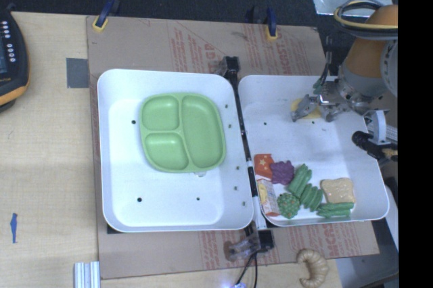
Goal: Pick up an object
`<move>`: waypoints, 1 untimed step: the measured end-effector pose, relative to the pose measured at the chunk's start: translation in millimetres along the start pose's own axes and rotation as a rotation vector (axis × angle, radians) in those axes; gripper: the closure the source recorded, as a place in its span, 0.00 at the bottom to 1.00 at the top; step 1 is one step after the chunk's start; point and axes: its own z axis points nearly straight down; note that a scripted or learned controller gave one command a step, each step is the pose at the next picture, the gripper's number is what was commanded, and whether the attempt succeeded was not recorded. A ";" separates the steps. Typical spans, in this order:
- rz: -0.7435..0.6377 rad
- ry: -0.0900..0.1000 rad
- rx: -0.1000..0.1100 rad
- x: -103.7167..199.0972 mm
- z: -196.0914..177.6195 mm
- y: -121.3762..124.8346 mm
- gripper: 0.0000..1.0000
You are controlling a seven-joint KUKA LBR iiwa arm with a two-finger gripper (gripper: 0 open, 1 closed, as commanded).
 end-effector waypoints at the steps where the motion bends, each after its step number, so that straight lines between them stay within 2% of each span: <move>1: -0.002 -0.003 -0.012 43.4 -8.8 15.4 0.00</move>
